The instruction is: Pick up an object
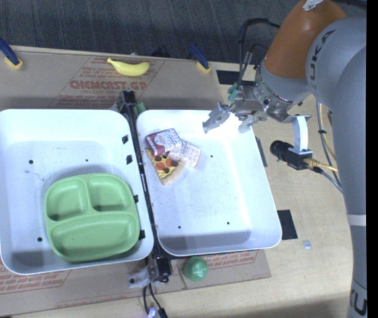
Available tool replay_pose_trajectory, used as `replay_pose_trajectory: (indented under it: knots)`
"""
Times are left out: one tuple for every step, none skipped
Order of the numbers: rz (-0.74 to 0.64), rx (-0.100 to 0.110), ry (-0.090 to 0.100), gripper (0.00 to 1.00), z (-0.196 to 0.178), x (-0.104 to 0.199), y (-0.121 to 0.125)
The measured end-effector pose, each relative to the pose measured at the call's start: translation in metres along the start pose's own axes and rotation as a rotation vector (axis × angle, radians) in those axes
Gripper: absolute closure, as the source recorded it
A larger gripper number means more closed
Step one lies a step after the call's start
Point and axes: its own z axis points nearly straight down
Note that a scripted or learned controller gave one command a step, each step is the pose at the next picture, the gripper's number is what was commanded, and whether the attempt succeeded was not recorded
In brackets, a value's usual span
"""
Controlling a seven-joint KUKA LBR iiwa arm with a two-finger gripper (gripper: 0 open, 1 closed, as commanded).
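The gripper hung over the far right corner of the right bin, w/ its two fingers spread apart and nothing between them. The grey arm w/ orange band reached in from the right. The task objs, a small pile of printed packets, lay in the right bin's far left part, near the divider, well apart from the gripper. The left bin held a green divided tray toward its near side. Outside the bins: a yellow banana on the cardboard at the far edge, a green ball just beside the right bin's near rim, and blue clamps at the far corners.
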Motion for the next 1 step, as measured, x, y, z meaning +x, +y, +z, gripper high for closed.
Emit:
replay_pose_trajectory:
  knots:
    - [0.001,-0.005,-0.001,0.0,0.1511,0.0089,-0.0159]
